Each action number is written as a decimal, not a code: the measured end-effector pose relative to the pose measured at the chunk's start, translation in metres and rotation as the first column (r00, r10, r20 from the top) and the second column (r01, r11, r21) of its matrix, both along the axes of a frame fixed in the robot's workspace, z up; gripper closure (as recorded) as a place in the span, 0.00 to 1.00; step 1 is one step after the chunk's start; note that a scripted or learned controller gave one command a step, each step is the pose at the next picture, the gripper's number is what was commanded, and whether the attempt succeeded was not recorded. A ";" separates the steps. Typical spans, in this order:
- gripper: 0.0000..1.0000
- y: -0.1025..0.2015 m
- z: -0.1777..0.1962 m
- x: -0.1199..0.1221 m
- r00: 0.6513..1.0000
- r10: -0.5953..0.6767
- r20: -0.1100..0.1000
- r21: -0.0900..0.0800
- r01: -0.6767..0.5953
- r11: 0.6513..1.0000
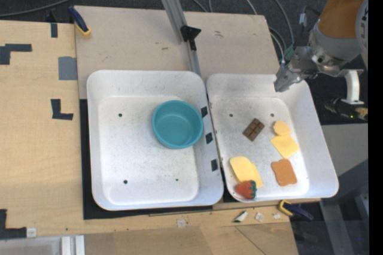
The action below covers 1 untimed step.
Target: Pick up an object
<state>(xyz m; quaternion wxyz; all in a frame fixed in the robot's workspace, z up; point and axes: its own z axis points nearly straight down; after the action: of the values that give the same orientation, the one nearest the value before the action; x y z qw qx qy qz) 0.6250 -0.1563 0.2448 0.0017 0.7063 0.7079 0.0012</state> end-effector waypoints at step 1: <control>1.00 0.063 0.003 0.001 1.000 0.005 -0.005 0.002 -0.005 1.000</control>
<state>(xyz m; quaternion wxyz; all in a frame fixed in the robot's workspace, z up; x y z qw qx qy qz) 0.6265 -0.0933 0.2482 -0.0008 0.7045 0.7097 0.0003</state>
